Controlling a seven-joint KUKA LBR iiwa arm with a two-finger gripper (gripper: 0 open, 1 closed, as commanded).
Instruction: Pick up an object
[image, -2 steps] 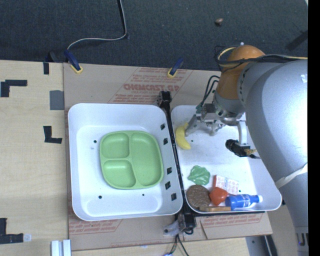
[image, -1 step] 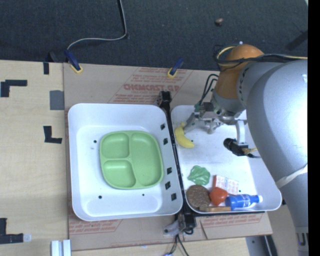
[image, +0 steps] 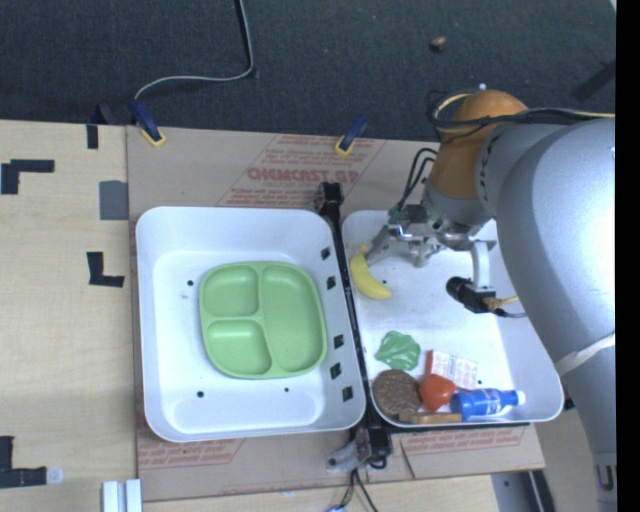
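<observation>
A: Quick one. Where's the gripper (image: 405, 240) sitting?

B: It's hanging over the far end of the right bin (image: 520, 345), just beside the divider between the two bins. Fingers are pointing down toward the bin floor; whether they're spread or pressed together, I cannot tell, and nothing is showing between them.

A: Target?

B: I'm calling it the banana (image: 367, 281). It's lying on the right bin floor against the divider-side wall, just beside the gripper, on the near side of it and slightly toward the divider. Not touching, as far as I'm seeing.

A: Long axis?

B: Running roughly along the divider, curving at the near end toward the bin middle. So I'm guessing the gripper needs to be shifting a bit nearer and toward the divider, closing across the short width.

A: Anything else?

B: Green toy (image: 399, 349), brown disc (image: 395, 389), red piece (image: 437, 390), small packet (image: 455, 367) and blue bottle (image: 483, 403) are crowding the near end of that bin, well apart from the gripper. Green divided plate (image: 263, 319) is sitting in the left bin (image: 160, 300).

A: Risk?

B: Wall is crowding the banana, so a finger could be catching the rim.
</observation>
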